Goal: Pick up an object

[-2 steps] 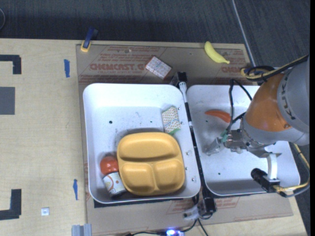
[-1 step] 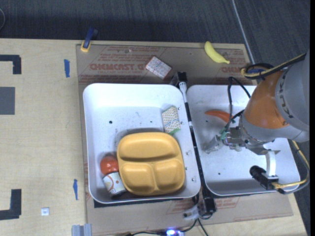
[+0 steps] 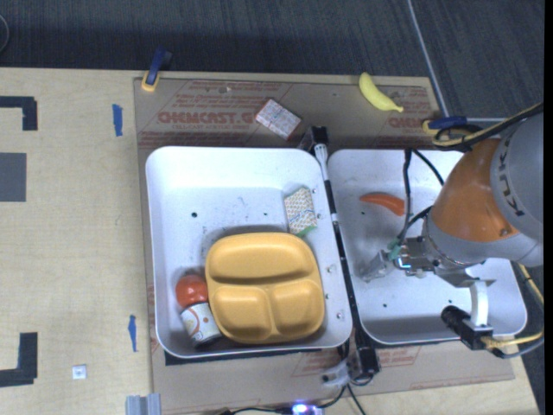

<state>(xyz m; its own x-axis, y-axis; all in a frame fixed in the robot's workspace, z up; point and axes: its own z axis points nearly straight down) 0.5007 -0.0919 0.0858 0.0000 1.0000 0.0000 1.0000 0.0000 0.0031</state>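
Note:
My gripper [image 3: 374, 268] is down in the right bin [image 3: 432, 328], near its left wall, with the orange-banded wrist behind it to the right. An orange carrot-shaped object [image 3: 383, 202] lies on the bin floor a short way beyond the gripper, apart from it. The left bin [image 3: 173, 197] holds a large yellow divided tray [image 3: 263, 285], a red and white can-like object [image 3: 194, 305] at its left, and a small patterned packet [image 3: 300, 209] near the right wall. Nothing shows in the gripper.
A yellow banana [image 3: 378, 93] and a small patterned block [image 3: 276, 118] lie on the cardboard behind the bins. Blue clamps [image 3: 155, 67] sit at the cardboard's back corners. Cables run along the divider between the bins.

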